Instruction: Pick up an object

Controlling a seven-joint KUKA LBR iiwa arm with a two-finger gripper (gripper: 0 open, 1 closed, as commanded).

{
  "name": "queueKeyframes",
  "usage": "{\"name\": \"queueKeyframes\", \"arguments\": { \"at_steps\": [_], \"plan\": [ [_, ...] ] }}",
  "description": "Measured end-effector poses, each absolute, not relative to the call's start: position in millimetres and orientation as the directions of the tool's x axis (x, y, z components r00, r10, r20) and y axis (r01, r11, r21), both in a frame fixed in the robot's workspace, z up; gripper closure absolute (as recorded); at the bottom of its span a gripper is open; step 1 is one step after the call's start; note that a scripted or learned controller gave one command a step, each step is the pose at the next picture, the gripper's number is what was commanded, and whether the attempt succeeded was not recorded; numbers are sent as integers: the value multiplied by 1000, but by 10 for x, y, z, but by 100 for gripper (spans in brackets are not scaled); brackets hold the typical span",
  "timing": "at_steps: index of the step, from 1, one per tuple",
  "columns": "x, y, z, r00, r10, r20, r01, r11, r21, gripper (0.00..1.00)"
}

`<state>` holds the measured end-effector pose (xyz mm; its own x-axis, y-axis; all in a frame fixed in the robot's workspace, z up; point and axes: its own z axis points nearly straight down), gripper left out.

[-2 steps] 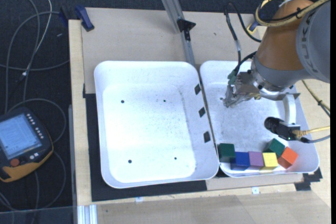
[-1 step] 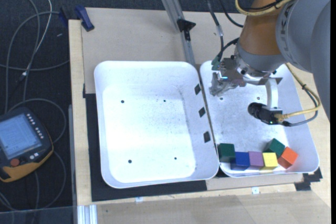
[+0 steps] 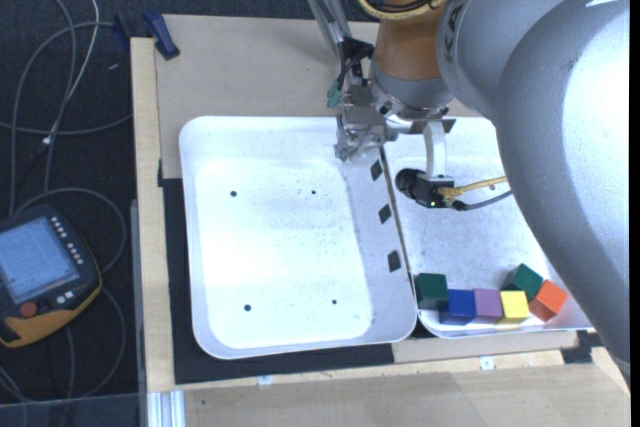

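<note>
A grey robot arm with an orange band reaches in from the right over a pale wooden worktop (image 3: pixel 250 65) that carries two shallow white bins side by side. Its end effector (image 3: pixel 352 143) hangs over the far end of the ridge where the two bins meet; whether it is released or clenched cannot be told from here, and nothing is seen in its grip.

The things to pick sit in the right bin (image 3: pixel 450 235), along its near edge: a row of small blocks touching or nearly touching. From left to right they are a green block (image 3: pixel 432 289), a blue block (image 3: pixel 461 305), a purple block (image 3: pixel 487 302), a yellow block (image 3: pixel 514 304) and an orange block (image 3: pixel 549 298), with a darker green block (image 3: pixel 526 277) just behind the last two. The left bin (image 3: pixel 275 235) is smooth, speckled plastic with rounded corners.

The blocks look like hard, matte cubes with flat faces and crisp edges. To do this step well, the arm would likely need to travel toward the near edge, choose an end block such as the green one, whose left side is free, and descend squarely over two opposite flat faces, since the crowded neighbours and the bin wall leave little room.
</note>
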<state>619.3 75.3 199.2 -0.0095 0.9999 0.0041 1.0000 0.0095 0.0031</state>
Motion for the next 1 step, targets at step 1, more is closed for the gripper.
{"name": "queueKeyframes", "arguments": {
  "at_steps": [1],
  "plan": [
    [6254, 438, 3486, -2, 1000, 0, 1000, 2, 11, 100]
  ]
}}
